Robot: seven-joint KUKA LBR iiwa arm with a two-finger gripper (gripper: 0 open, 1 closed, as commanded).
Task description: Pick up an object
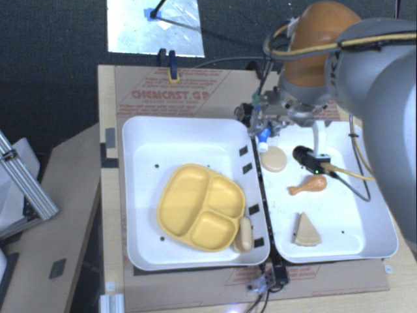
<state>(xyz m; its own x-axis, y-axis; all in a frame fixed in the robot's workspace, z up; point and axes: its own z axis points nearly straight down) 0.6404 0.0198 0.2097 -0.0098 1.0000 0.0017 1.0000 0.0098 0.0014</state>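
Hovering at the right bin's (365, 243) upper left, the end effector (264, 132), finger state indeterminable, should descend squarely over the round beige disc (273, 159) just beside it.

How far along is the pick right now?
Nothing looks picked yet. The claw hangs over the round cookie at the right bin's left edge. The drumstick and wedge lie untouched. Grasping and lifting remain.

Yellow tray (201, 206), white bins (146, 142) (both), orange drumstick (309, 186), tan wedge (305, 231).
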